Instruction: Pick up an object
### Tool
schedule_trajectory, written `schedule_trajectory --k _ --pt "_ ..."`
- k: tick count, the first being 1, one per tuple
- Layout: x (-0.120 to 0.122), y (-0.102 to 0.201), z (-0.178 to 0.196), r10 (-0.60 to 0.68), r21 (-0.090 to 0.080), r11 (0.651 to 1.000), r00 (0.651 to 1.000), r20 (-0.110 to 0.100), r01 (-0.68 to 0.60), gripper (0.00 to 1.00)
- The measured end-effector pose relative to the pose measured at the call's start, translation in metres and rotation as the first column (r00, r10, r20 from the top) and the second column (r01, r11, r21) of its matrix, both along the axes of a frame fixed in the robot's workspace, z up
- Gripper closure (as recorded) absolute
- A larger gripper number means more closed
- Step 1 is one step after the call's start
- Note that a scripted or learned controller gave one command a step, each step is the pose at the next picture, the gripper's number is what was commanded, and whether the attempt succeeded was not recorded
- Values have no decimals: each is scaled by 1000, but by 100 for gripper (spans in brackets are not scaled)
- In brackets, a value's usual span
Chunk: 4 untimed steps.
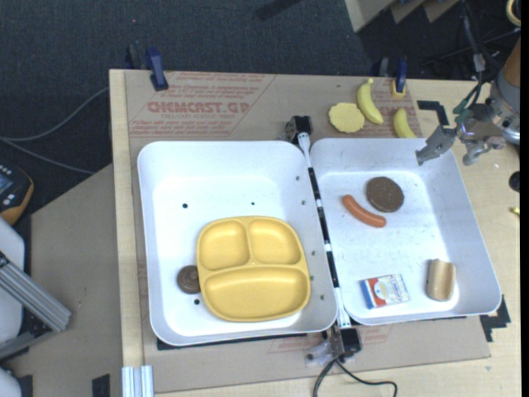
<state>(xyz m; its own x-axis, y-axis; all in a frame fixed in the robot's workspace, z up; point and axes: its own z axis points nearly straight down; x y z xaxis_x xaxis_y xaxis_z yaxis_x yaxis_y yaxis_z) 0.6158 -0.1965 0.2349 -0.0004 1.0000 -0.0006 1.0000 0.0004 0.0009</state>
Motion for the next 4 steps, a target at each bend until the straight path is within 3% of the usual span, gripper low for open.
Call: schedule_trajectory --k 1,2,3,4 --pt "15 51 -157 4 6 1000 1000 -12 -4 0" --pt "21 47 -133 3 -2 1000 1000 10 -3 100" --pt "21 47 -134 2 -2 1000 1000 8 -2 0" --pt "52 58 -151 2 0 1000 1000 2 -2 0"
